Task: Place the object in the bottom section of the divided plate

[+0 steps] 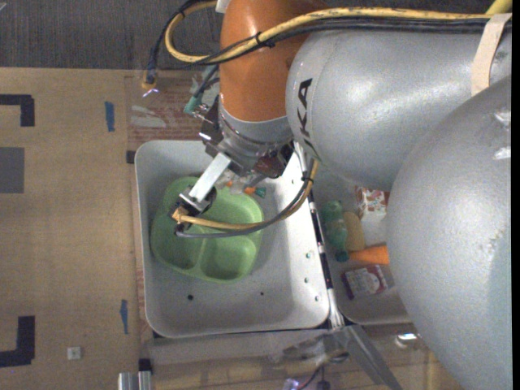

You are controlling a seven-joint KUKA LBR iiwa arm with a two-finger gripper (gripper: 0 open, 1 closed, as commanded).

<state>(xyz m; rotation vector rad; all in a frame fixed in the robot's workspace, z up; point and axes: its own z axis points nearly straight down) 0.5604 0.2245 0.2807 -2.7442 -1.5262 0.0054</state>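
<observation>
A light green divided plate lies in the left white bin, toward its left side. Two of its sections show at the front; its upper right part is covered by the arm. My gripper hangs under the orange-banded wrist, over the plate's upper right rim. Small orange and teal bits peek out just below it, too hidden to name. No object lies in the visible plate sections.
The right bin holds a green bottle, a yellowish item, an orange carrot-like piece and two red-and-white packets. The big grey arm covers much of that bin. A cardboard-coloured bench surface spreads to the left.
</observation>
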